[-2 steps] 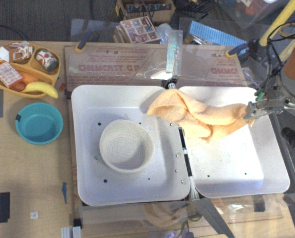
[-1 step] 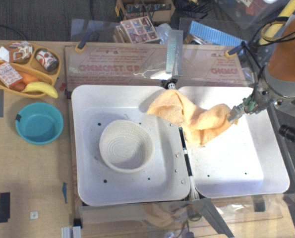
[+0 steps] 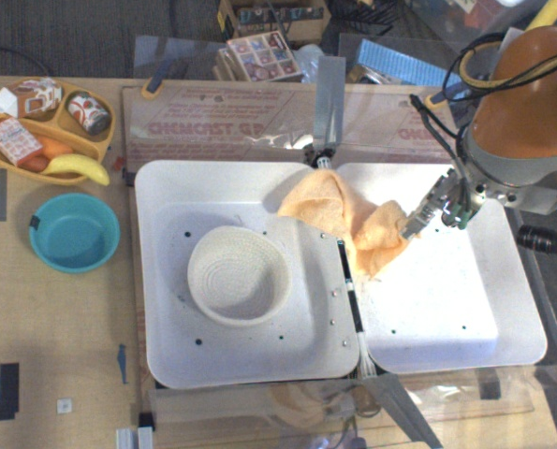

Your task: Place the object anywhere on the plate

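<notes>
— Cloth position?
— Orange cloth (image 3: 348, 215) draped over the divider between both bins, apart from the white plate (image 3: 238, 274) in the left bin (image 3: 166, 195).
— Gripper?
— Gripper (image 3: 415, 224) touching the cloth's right edge; apparently clenched on it, though blurred.

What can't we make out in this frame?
- Gripper fingers: too small, tips lost against the cloth; open or shut unclear.
- Cloth grasp: cannot tell if it is held.
- Arm: cut off by the right edge.
- Plate interior: white on white, details faint.
</notes>
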You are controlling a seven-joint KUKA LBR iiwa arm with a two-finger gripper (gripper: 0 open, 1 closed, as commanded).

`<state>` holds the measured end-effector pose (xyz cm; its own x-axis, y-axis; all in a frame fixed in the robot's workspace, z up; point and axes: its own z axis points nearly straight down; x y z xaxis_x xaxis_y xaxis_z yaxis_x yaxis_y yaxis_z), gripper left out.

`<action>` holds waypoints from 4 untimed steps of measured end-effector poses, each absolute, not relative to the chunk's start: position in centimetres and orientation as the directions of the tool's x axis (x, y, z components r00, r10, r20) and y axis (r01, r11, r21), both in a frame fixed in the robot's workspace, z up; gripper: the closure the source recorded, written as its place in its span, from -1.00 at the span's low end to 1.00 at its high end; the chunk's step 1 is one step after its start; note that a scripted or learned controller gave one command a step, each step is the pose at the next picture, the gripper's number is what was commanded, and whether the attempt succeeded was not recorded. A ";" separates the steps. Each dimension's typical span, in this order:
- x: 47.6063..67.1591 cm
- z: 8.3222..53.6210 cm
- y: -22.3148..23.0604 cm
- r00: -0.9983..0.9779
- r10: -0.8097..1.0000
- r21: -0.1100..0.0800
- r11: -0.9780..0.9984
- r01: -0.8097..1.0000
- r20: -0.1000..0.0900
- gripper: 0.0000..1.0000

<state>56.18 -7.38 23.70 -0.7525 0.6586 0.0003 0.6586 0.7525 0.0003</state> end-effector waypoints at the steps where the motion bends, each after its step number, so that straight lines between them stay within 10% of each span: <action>1: 56.8 22.5 -2.0 -0.949 0.316 0.001 0.949 0.316 0.000 1.00; 2: 57.2 23.5 2.8 -1.000 0.002 0.002 1.000 0.002 -0.007 1.00; 4: 58.0 22.4 13.2 -1.000 -0.005 0.003 1.000 -0.005 -0.006 1.00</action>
